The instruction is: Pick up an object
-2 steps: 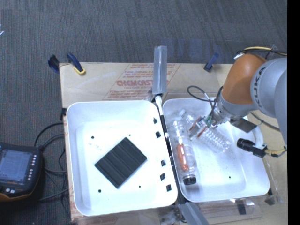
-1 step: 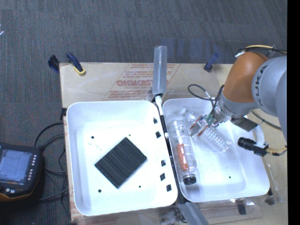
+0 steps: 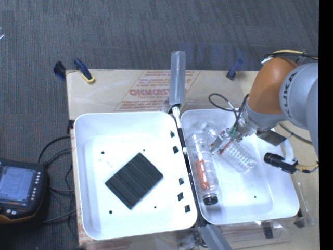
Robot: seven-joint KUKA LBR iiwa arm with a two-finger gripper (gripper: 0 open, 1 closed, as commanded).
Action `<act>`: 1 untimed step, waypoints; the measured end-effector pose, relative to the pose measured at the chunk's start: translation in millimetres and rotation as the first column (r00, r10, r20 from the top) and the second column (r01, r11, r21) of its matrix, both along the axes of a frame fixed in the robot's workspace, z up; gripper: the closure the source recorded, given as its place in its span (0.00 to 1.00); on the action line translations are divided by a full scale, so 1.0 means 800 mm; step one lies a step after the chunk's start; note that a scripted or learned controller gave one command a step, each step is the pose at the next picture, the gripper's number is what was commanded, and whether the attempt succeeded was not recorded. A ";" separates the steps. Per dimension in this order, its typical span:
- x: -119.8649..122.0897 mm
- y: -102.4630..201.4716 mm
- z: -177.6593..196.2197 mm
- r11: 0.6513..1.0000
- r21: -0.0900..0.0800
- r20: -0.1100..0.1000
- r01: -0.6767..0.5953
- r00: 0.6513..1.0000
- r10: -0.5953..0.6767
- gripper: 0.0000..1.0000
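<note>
Grey carpet [image 3: 130, 25] surrounds bench [image 3: 119, 87] bearing white bins [image 3: 83, 139].

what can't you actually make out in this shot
- Gripper: camera view; its tip merges with clear plastic, so whether it holds anything cannot be told.
- Clear bottle under the gripper: transparent against the white right bin, outline blurred.
- Bottle with orange label: label print too small to read.
- Arm: cut off by the right edge.

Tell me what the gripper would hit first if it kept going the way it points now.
Probably the clear crumpled plastic bottle in the right bin: the gripper points down toward the bin floor right at it. Depth is hard to judge here; they may already touch.
</note>
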State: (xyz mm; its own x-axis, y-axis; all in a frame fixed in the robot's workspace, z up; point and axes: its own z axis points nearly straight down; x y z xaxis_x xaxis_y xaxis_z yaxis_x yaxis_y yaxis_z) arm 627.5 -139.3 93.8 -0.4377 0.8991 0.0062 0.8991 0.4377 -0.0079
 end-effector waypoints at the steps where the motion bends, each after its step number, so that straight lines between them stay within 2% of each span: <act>1: 0.007 -0.001 -0.008 0.998 0.000 0.009 -0.062 0.998 0.062 0.00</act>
